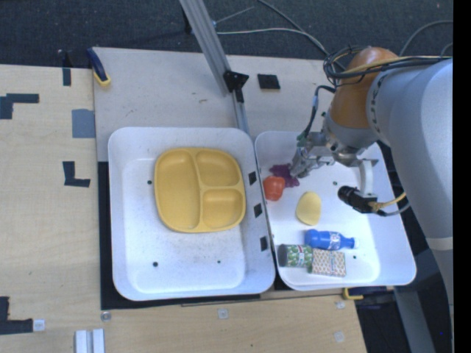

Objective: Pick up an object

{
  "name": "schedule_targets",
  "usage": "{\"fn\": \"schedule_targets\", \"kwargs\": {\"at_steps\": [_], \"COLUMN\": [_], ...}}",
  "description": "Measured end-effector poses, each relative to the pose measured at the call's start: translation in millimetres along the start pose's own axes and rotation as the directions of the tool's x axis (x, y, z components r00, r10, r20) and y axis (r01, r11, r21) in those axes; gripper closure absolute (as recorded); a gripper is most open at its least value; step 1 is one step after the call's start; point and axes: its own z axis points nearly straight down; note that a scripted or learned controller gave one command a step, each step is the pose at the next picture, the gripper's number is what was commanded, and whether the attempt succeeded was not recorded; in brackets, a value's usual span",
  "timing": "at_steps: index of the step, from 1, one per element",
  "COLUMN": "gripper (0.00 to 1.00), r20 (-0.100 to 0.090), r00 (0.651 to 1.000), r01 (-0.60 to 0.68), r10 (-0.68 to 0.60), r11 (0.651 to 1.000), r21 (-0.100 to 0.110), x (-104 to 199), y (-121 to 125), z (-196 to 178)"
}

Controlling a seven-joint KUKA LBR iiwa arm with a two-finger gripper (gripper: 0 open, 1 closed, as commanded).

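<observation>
My gripper (301, 167) hangs low in the right bin (390, 259), near its upper left corner, just right of a purple thing (282, 173). A red-orange round thing (274, 188) lies right below the purple one, by the bin's left wall. A pale yellow lemon-like thing (309, 208) rests in the bin's middle. Below it lies a blue bottle (328, 239) on its side, and under that a green and tan packet (313, 259). I see nothing between the fingers.
The left bin (132, 219) holds a yellow divided plate (199, 189). A slanted metal pole (213, 43) runs down to the gap between the bins. The grey arm (412, 116) covers the right bin's upper right part.
</observation>
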Motion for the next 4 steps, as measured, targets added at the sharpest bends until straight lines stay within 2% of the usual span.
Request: {"fn": "schedule_targets", "kwargs": {"at_steps": [1, 2, 3, 4], "gripper": [1.00, 1.00, 1.00, 1.00], "r20": [-0.003, -0.004, -0.003, -0.004], "r00": [1.000, 1.000, 1.000, 1.000], "r01": [-0.002, 0.000, 0.000, -0.001], "r10": [0.002, 0.000, 0.000, 0.001], "r11": [1.000, 1.000, 1.000, 1.000], "r21": [0.000, -0.001, -0.003, 0.002], "x": [-6, -2, 1, 1], "y": [-3, 4, 10, 11], "z": [-46, -92, -155, -164]}}
